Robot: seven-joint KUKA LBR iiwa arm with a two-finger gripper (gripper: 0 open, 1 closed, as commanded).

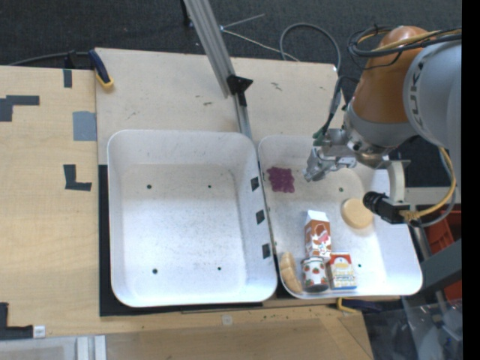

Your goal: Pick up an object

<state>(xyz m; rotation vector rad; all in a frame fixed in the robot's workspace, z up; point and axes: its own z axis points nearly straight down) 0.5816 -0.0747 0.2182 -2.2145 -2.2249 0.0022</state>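
Hand [319, 165] low over the far part of the right bin [390, 276], metal fingers pointing down and toward the left. Impossible to tell whether open or closed; nothing visible between the fingers, so nothing held as far as can be judged. Just beside the hand, toward the wall shared with the left bin [120, 201], a small purple object [280, 178] lying flat on the bin floor, apart from the hand. Further toward the near edge of the desk, a round tan piece [357, 214], an upright red-and-white carton [317, 236], a small can [314, 274], a small red box [343, 271] and a bread-like piece [288, 270] at the near left corner. Pick probably not yet done: approach made, grasp and lift left.
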